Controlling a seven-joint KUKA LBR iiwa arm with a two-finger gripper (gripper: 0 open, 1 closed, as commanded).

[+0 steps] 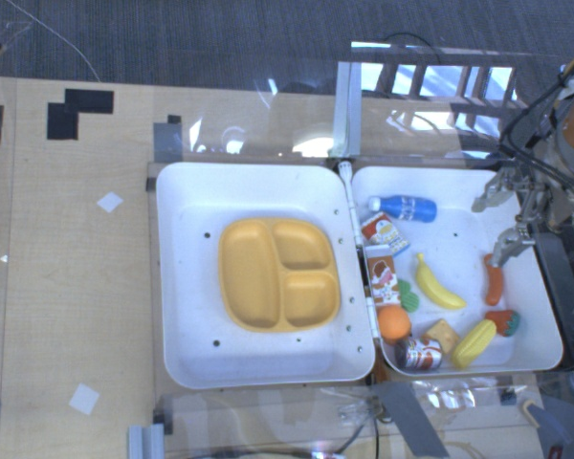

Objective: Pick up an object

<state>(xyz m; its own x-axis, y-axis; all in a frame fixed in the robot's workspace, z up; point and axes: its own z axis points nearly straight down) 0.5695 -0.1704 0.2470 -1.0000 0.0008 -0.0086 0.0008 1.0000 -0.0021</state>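
Observation:
My gripper (496, 225) hangs over the right side of the right bin (459, 182), open, with nothing between its two metal fingers (485, 198). Just below it lies a small red sausage (496, 282), apart from the fingertips. A yellow banana (437, 286) lies in the middle of the bin and a blue bottle (406, 207) lies near the back. An orange (394, 324), a can (420, 355), a yellow corn-like piece (473, 342) and a strawberry (506, 322) crowd the front.
The left bin (187, 352) holds a yellow divided plate (278, 273). Red and white packets (382, 249) lie along the right bin's left wall, with a green piece (408, 301) beside them. A metal rack (440, 84) stands behind the right bin.

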